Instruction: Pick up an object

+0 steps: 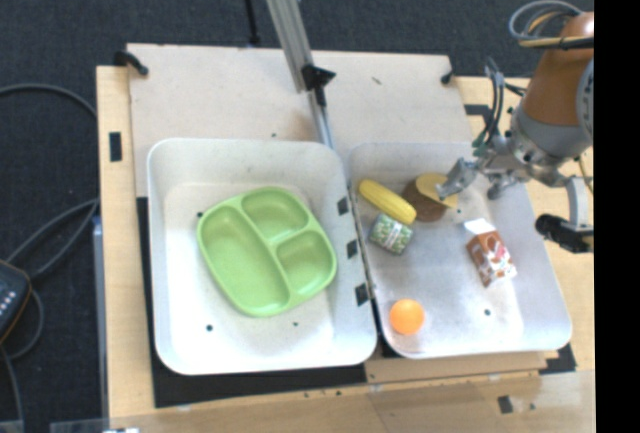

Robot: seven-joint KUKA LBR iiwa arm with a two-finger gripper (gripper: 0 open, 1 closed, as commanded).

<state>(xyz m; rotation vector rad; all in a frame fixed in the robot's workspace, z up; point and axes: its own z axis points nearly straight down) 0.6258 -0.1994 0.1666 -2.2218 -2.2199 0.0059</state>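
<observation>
Tool [462, 176] over the right bin [530, 321], just beside a brown and yellow object [428, 196].

I cannot tell if the tool is released or clenched. A banana [386, 201] touches that object; a small jar [391, 234], a carton [489, 256] and an orange ball [406, 317] lie nearby. The left bin [180, 341] carries a green divided plate [266, 250] on the tabletop [220, 91]. Dark carpet [60, 1] lies around.

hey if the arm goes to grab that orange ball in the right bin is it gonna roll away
Probably. The orange ball looks round and smooth, so a nudge from the gripper would likely send it rolling. It sits close to the right bin's near-left rim, which might stop it on that side. It looks small, so probably light.
</observation>
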